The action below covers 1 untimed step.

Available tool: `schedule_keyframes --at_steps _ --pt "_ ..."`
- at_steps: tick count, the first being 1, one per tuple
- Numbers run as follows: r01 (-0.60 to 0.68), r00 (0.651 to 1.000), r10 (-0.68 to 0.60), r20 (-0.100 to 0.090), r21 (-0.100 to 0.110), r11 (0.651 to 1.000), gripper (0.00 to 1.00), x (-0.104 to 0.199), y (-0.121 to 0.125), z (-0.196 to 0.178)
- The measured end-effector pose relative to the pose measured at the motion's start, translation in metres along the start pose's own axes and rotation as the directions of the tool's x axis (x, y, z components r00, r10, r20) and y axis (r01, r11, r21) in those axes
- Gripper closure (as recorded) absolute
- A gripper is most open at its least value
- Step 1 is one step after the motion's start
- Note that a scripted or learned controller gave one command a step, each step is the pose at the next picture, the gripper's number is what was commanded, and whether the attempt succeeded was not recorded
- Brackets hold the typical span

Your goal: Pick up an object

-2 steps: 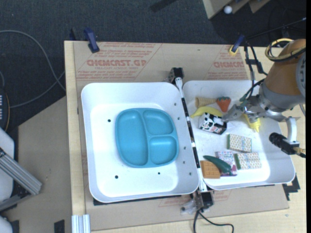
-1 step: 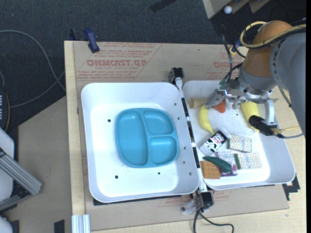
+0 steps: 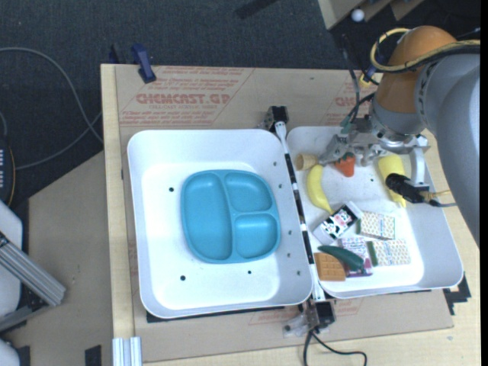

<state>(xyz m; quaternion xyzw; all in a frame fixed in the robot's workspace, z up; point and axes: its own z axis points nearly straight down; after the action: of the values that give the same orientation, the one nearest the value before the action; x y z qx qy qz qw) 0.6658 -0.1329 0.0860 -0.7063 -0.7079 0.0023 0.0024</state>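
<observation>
Two white bins [image 3: 152, 280], one blue divided plate [image 3: 229, 214], two bananas [image 3: 317, 189]; pincer [image 3: 347, 161] grip on orange piece [image 3: 348, 168] unclear.

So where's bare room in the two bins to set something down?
Left bin: bare white floor all round the blue divided plate, widest along its left and near sides. Right bin: crowded; the claw hangs over the far end by the banana, packets fill the near half; a bare strip runs along its right wall.

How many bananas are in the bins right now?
2: one banana lies along the right bin's left side; a second banana lies under the gripper, partly hidden.
</observation>
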Motion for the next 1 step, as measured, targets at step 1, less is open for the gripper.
schedule_keyframes --at_steps 1 --pt "-0.005 1.0 0.005 0.01 -0.006 1.0 0.0 0.0322 0.0007 -0.002"
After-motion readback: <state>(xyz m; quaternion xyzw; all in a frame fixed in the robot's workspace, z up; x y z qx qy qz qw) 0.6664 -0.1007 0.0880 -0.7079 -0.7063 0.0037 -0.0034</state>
